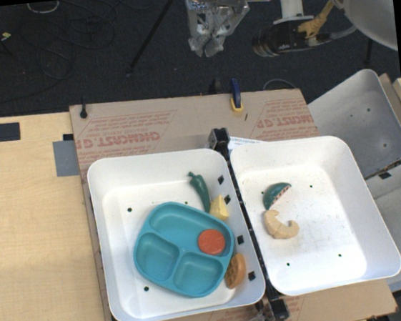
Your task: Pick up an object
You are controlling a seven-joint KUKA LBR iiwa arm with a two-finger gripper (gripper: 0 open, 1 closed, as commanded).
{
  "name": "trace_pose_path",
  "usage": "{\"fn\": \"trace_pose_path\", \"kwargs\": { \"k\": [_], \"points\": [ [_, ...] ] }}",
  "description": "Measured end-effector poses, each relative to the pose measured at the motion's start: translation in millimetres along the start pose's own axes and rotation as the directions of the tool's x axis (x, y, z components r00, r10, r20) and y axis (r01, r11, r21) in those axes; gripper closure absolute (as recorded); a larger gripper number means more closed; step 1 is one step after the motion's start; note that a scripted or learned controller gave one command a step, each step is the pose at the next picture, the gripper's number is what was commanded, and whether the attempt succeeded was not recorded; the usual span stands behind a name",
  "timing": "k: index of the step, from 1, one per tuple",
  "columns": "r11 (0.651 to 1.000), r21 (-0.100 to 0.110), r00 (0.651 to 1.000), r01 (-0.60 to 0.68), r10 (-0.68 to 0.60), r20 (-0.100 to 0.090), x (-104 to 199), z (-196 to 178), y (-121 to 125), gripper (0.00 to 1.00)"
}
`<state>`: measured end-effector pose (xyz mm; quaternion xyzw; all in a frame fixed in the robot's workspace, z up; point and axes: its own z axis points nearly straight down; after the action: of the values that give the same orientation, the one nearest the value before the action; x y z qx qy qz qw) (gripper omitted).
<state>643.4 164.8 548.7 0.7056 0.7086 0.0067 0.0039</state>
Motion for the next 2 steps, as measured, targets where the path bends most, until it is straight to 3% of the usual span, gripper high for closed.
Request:
{"fn": "trace_pose_path", "kwargs": {
  "k": [1, 2],
  "points": [
    [1.0, 0.03, 1.0, 0.002, -0.002, 0.007, 67.1, 121.9, -19.3, 1.0],
    [1.0, 0.01, 1.0, 0.0, 0.0, 0.001, 79.4, 3.7, -54.2, 1.0]
  ]
}}
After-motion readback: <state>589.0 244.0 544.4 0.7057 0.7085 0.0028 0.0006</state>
